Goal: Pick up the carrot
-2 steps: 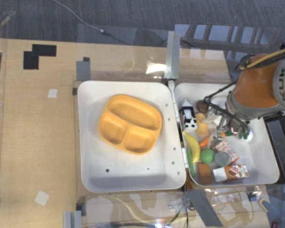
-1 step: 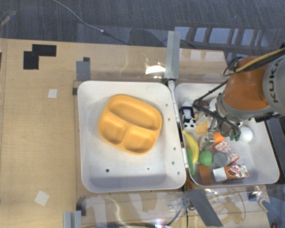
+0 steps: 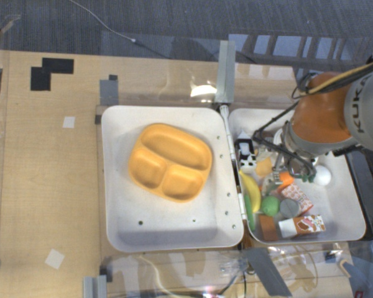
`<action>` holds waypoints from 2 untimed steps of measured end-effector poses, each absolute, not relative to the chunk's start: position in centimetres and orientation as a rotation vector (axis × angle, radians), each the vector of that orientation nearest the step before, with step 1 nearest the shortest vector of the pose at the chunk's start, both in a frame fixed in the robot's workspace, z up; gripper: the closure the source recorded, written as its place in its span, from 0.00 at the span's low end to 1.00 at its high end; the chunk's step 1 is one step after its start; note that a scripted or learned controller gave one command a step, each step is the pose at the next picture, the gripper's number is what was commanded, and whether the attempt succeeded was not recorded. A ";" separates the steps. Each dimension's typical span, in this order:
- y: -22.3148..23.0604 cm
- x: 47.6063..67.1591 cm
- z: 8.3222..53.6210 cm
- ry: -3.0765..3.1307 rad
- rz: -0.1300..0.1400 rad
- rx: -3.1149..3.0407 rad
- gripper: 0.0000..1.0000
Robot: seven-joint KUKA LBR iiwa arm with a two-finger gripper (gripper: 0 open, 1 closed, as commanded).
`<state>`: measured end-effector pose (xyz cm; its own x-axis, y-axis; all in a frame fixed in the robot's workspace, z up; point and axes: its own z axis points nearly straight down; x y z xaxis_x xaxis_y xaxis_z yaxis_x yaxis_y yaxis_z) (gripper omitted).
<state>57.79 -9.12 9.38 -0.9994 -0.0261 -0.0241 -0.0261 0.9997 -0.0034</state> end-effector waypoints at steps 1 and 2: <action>-10.0 56.9 9.4 3.116 -0.001 -0.021 0.00; -9.9 57.4 10.9 3.100 -0.004 -0.029 1.00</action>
